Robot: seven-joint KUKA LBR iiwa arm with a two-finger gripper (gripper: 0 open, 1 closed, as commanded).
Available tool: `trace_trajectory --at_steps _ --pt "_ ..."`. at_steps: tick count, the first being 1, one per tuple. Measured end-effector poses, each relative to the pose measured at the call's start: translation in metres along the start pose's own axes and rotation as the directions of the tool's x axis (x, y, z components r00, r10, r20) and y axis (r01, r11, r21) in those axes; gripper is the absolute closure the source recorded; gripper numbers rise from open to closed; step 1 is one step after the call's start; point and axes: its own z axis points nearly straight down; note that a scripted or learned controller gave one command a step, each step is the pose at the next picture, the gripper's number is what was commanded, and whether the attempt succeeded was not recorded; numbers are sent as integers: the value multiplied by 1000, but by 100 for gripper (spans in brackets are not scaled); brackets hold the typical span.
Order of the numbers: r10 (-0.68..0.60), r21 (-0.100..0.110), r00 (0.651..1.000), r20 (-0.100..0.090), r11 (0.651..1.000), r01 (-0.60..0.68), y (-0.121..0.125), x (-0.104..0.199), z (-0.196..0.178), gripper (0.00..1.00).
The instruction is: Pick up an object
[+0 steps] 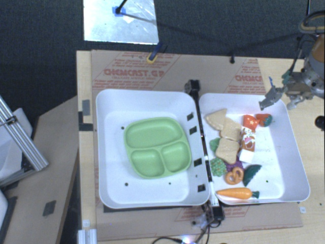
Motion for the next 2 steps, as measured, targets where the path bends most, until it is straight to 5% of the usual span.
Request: trace_trajectory --at_steps 1,2 --pt "-3 -11 1000 2 1000 3 2 1 -7 0" --pt "-1 -7 1000 1 1000 1 3 2 56 0"
